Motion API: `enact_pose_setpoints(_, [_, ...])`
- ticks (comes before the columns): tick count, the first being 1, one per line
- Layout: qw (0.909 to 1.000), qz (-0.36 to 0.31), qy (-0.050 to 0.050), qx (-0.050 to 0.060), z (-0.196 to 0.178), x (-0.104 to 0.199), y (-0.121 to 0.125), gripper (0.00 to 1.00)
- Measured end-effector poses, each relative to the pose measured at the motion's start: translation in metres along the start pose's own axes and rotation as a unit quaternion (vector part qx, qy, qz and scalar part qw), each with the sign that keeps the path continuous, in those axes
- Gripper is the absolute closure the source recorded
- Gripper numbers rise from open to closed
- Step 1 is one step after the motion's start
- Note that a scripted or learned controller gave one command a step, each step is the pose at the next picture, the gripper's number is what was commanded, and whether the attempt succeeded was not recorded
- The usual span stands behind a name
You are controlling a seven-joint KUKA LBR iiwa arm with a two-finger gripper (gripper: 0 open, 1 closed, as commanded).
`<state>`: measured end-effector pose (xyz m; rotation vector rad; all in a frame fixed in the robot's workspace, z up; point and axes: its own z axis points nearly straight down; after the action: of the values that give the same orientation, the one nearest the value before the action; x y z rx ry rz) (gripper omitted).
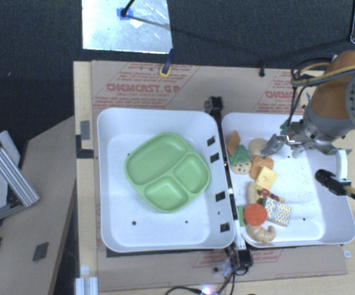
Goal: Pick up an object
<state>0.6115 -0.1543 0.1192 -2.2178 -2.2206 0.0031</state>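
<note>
My gripper [280, 142] hangs over the back middle of the right bin [325, 223], open with nothing between its fingers. Just left of it lie a beige round piece [258, 145] and an orange wedge [233, 143]. Toy food is heaped along that bin's left side: a cream and green piece [241, 160], an orange chunk [263, 164], a yellow block [266, 178], a red tomato [255, 214], a checkered packet [279, 212] and a croissant [260, 233].
The left bin [113, 140] holds a green divided plate [167, 172]. A black divider with clips [222, 165] runs between the bins. A black cylinder [328, 181] on a cable hangs over the right bin's right side, under the arm [340, 100].
</note>
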Motion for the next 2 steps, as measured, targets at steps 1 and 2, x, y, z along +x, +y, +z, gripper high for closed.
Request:
enact_pose_setpoints(1, [1.0000,0.000,-0.001,-0.003,0.035,0.001,0.001,0.00])
enact_pose_setpoints(2, [1.0000,0.000,-0.001,-0.006,0.021,0.000,0.003,1.00])
